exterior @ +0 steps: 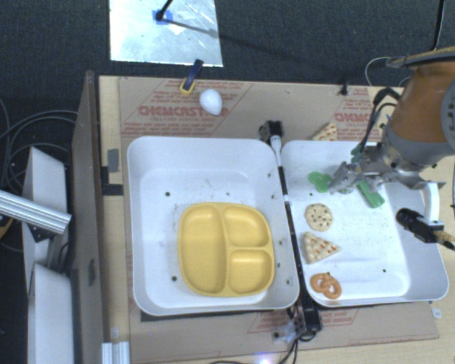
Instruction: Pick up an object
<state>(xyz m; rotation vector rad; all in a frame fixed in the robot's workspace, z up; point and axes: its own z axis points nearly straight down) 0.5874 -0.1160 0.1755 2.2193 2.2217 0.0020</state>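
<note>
I work in a robotics lab, not a home: my worktop [235, 101] is a cardboard-lined test rig w/ two white bins [152, 226], loose cables [23, 139] trail over dark carpet [38, 36], an aluminium extrusion bar [26, 211] sits at left, plus toy food [318, 217] as props.

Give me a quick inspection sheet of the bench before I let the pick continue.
Surface: left bin and right bin side by side on cardboard.
Job's things: cookie, pizza slice, pretzel and two green pieces in right bin; yellow divided plate in left.
Clutter: white egg, behind the bins.
Gripper: gripper low over right bin by the green pieces; grasp unclear.
Cables: black cables at left.
Surroundings: dark floor, foil sheet.
</note>
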